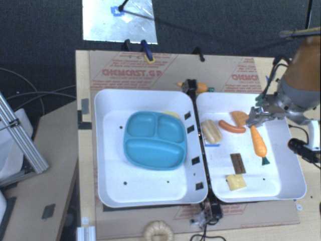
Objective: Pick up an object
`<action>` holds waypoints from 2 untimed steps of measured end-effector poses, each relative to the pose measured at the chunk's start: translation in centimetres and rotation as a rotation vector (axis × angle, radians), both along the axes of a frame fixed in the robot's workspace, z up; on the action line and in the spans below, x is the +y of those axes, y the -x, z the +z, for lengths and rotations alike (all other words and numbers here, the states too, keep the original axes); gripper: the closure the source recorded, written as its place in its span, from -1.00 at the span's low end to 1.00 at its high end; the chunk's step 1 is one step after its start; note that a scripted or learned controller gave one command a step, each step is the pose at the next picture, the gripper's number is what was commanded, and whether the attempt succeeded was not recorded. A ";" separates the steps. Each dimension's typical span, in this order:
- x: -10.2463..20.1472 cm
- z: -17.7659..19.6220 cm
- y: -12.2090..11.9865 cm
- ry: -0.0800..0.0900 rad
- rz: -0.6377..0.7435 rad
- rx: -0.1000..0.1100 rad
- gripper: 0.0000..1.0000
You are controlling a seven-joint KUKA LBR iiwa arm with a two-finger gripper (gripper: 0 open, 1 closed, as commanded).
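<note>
so, gripper (257, 115) hangs low in the right bin (296, 185), grip state can't tell. sausage (232, 128) just left of it, carrot (259, 142) just below, orange piece (239, 117) close by. risk imo: things so crowded it nudges one aside w/o catching any.

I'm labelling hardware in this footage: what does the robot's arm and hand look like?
The arm is grey, rounded and bulky, with a broad orange band above the wrist. Its hand is a small grey metal assembly, and thin dark cables run alongside the wrist.
</note>
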State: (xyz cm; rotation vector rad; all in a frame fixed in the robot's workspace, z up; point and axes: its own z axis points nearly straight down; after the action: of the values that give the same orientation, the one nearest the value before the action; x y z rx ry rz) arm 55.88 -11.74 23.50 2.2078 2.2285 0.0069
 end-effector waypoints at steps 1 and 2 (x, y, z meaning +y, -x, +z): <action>4.0 -0.4 -4.1 0.000 -0.001 0.002 1.00; 5.8 -1.3 -7.0 0.000 -0.002 0.002 1.00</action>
State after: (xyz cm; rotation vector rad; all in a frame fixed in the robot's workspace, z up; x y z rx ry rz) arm 62.93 -5.92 22.21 2.2113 2.2276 0.0047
